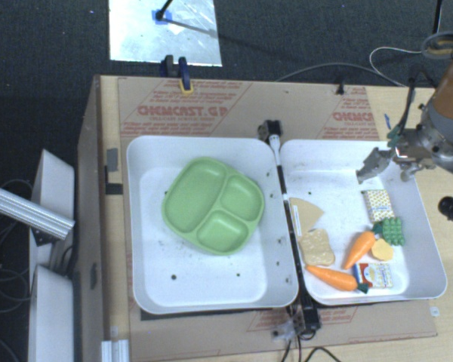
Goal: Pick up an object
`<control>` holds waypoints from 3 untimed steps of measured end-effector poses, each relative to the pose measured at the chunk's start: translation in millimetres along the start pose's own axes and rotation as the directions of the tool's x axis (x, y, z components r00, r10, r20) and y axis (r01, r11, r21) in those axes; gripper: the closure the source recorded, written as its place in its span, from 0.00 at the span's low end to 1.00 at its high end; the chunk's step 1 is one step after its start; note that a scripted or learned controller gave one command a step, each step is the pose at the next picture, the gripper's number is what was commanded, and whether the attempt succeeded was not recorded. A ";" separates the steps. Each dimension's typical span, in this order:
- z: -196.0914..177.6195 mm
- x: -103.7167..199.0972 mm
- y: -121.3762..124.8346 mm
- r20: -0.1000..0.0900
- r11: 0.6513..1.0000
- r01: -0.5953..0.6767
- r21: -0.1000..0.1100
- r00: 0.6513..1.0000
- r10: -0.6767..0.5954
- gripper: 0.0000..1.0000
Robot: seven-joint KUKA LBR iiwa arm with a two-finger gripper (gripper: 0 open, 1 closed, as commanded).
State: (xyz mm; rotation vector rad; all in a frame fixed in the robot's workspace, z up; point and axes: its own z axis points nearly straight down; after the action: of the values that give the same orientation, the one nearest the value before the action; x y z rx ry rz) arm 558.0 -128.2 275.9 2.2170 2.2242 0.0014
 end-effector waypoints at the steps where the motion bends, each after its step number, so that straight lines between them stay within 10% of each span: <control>1: 125.1 -25.9 0.0 0.000 1.000 -0.002 0.003 1.000 0.002 0.00; 3: 191.8 -30.2 -71.9 0.000 1.000 -0.002 0.001 1.000 0.002 0.00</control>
State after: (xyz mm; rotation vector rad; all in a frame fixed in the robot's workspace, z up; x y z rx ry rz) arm 486.5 -158.6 84.0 2.2201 2.2221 0.0007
